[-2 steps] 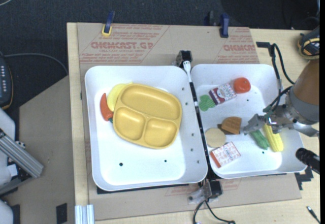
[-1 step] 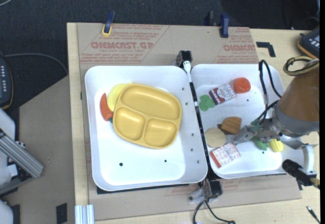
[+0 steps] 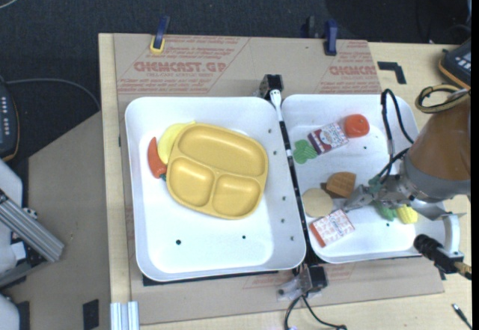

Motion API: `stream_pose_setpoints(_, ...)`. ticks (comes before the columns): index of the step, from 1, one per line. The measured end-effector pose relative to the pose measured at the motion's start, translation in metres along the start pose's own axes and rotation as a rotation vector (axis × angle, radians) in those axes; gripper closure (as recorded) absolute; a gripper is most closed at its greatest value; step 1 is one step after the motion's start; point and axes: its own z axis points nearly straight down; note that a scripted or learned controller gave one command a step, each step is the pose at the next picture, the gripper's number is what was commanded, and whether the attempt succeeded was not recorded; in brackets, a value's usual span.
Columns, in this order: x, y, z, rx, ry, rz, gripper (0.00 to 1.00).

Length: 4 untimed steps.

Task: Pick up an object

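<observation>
Camera view, left to right: yellow divided plate (image 3: 215,171) mid left bin (image 3: 150,246); in right bin (image 3: 374,246), brown block (image 3: 341,184) and red-white packet (image 3: 331,228) toward near edge; tool (image 3: 359,197) just beside block, grip state impossible to tell.

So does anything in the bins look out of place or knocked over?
The yellow divided tray in the left bin sits askew, resting on an orange-red piece and a yellow piece that poke out beneath its left edge. The small bottle in the right bin lies on its side.
</observation>
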Motion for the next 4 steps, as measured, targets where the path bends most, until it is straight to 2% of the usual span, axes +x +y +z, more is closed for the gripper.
stream_pose_setpoints(1, -0.001, 0.002, -0.011, -0.006, -0.003, 0.000, 1.00)
stream_pose_setpoints(2, -0.011, 0.006, -0.060, 0.004, 0.003, -0.002, 1.00)
stream_pose_setpoints(4, -0.011, 0.003, -0.139, 0.003, 0.003, -0.003, 1.00)
